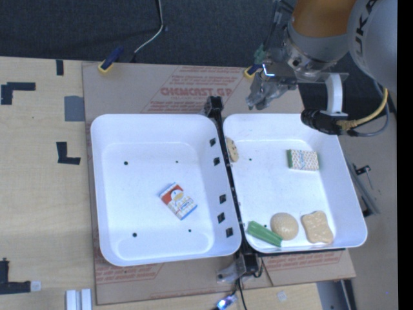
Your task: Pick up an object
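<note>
My gripper [261, 97] hangs above the far edge of the right bin [335, 173], with nothing visible between its fingers. In that bin lie a green-and-white patterned sponge [302, 159], a small tan item [232, 150] by the left wall, a green object [264, 233], a round beige bun [284, 225] and a tan biscuit-like piece [317, 227] at the near edge. The left bin [110, 173] holds a small red, white and blue carton [177, 201].
Both bins rest on a cardboard sheet [187, 89] over the wooden bench. A black divider clip strip [221, 173] runs between the bins. A yellow-tipped cable [111, 59] lies at the back left.
</note>
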You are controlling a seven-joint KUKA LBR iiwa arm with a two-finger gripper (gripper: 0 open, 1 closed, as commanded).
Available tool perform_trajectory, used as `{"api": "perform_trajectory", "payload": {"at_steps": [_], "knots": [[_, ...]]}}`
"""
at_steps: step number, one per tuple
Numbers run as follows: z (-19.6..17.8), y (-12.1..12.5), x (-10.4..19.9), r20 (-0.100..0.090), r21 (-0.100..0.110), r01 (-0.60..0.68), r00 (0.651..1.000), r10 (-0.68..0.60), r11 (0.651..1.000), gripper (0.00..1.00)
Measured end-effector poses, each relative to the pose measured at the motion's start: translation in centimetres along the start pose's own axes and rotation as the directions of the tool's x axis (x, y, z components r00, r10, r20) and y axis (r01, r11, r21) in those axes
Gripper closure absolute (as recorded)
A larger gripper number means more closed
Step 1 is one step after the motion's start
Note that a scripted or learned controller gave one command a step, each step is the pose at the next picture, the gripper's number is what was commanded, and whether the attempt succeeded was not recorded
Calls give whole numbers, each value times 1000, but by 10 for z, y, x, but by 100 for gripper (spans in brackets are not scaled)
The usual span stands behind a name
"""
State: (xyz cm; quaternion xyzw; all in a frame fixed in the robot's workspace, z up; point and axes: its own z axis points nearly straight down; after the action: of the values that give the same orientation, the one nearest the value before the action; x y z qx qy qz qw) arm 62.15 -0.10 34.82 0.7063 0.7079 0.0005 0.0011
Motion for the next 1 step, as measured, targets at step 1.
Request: {"api": "perform_trajectory", "payload": {"at_steps": [1], "knots": [[-73,-36,9,-1,-5,0,1000,0,1000,100]]}}
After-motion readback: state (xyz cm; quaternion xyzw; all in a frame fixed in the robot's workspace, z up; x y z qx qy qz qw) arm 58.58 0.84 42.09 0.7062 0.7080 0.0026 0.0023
